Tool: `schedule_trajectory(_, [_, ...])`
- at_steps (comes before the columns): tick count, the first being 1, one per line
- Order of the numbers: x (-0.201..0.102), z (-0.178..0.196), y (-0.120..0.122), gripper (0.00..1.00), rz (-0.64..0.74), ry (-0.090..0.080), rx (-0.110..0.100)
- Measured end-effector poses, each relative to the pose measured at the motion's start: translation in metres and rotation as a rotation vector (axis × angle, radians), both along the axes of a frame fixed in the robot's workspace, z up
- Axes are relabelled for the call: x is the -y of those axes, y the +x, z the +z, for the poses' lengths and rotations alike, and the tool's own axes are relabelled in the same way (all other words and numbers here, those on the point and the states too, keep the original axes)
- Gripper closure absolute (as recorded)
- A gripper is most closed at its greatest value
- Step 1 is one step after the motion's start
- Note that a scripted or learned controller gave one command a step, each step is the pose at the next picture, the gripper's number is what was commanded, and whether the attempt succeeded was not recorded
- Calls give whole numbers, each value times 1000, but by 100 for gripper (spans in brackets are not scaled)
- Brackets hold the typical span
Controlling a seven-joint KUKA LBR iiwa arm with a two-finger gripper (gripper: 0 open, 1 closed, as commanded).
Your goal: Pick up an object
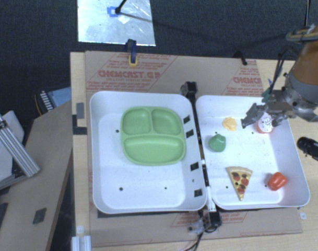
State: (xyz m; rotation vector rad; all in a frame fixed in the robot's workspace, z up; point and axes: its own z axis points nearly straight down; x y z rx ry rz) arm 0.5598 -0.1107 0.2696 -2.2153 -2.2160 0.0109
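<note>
Arm is reaching in from 3 o'clock, its gripper hanging over the upper part of the right bin. Whether the pincer is open or closed: cannot tell, the dark metal parts are blurring together at this angle, and nothing is showing between them.

Right bin contents: a small white-and-red object is sitting just beside the gripper, toward 4 o'clock of it, partly overlapped by the wrist hardware; contact cannot be judged. A yellow piece is lying at 9 o'clock of the gripper, near but apart. A green rounded object is resting at 7 o'clock of the yellow piece, close to the bin's inner wall. A pizza slice toy is lying toward the bin's 6 o'clock edge, tip pointing down. A red pepper-like object is sitting at 3 o'clock of the pizza slice, well apart from the gripper.

Left bin is holding a green divided plate, lying flat near its centre, three compartments facing up.

Both bins are sitting side by side on a cardboard sheet.
</note>
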Motion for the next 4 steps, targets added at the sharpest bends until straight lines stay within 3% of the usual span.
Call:
schedule_trajectory(1, [0, 7, 2, 0, 2, -1, 13])
schedule_trajectory(4, [5, -122, -1, 0, 1, 0, 9])
